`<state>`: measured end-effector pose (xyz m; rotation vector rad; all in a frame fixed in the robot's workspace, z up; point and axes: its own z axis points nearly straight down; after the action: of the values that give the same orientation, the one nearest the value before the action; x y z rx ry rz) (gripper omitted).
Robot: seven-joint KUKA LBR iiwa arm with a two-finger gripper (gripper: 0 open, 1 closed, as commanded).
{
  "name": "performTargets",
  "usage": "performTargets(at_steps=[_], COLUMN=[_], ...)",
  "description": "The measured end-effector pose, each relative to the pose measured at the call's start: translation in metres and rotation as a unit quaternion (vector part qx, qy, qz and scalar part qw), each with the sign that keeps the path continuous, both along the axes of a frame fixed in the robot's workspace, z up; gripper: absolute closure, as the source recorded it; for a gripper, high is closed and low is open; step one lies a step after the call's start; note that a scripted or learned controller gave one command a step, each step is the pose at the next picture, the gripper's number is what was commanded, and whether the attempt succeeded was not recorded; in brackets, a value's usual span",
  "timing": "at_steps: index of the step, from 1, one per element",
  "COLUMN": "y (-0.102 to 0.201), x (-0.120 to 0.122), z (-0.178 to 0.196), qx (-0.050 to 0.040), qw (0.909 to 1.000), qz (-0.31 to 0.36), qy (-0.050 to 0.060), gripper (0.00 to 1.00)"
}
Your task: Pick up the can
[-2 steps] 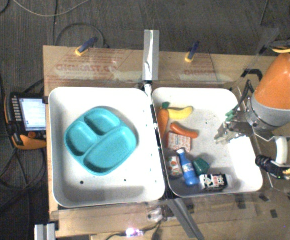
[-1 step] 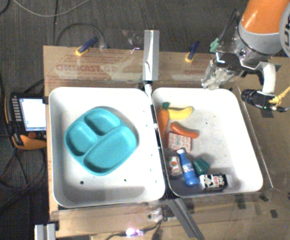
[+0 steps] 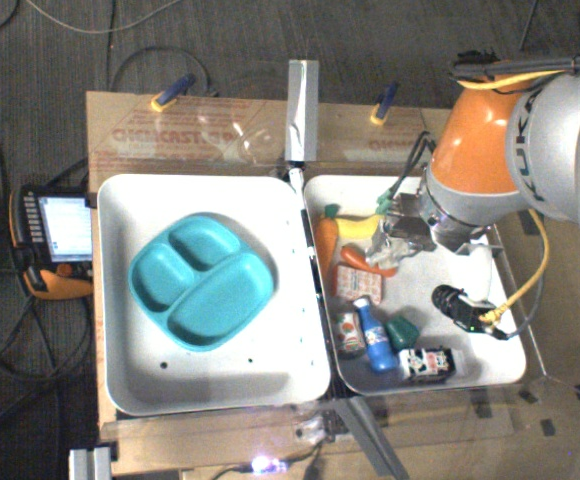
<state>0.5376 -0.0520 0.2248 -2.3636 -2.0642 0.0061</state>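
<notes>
Right-hand shallow white bin (image 3: pixel 492 360) carries the small red-labelled metal can (image 3: pixel 348 333) against its left wall near the front edge, which we place front-left of the grey two-finger gripper (image 3: pixel 388 246), whose opening we cannot tell.

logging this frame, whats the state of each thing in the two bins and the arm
teal plate: flat in the left bin, nothing on it
carrot: lying at the right bin's left wall
blue bottle: lying on its side
can: lying beside the blue bottle, not held
black-and-white carton: lying near the front wall
gripper: low over the right bin, grip unclear
</notes>
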Motion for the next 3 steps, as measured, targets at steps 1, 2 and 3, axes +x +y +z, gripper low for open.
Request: performTargets(at_steps=[1,2,3], y=[0.008,0.040,0.066], x=[0.034,0.106,0.131], z=[0.124,0.112,0.109], qx=[-0.0022,-0.0026,-0.0015], qw=[0.9999,0.9998,0.9865], qz=[-0.014,-0.017,0.164], qy=[-0.002,-0.002,-0.003], gripper=[1.00,1.00,1.00])
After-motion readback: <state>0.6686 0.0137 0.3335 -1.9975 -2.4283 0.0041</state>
